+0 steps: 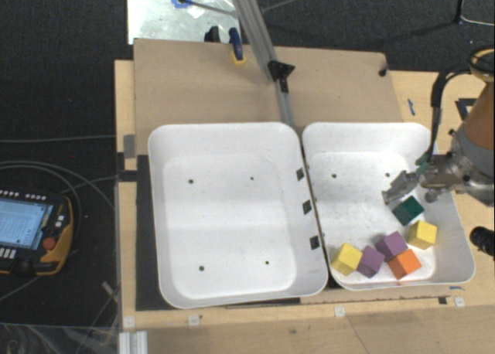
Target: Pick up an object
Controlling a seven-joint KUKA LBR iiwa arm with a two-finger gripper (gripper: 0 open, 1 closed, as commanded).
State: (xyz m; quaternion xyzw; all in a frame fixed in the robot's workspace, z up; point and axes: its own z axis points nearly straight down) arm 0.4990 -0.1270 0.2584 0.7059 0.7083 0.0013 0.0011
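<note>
Several small cubes lie in the right bin [348, 159], near its front edge: a yellow cube [347, 258], a purple cube [370, 260], a second purple cube [393, 243], an orange cube [404, 263] and another yellow cube [422, 233]. A dark green cube [407, 209] sits just behind them. My gripper [403, 188] hangs over the right side of this bin, directly above and touching or nearly touching the green cube. Whether the cube is gripped is hidden by the gripper body.
The left bin [224, 136] lies beside the right one, with black clips [306, 206] along their shared rim. A slanted metal pole [255, 28] crosses the back of the bench. A teach pendant [31, 225] rests on the floor at far left.
</note>
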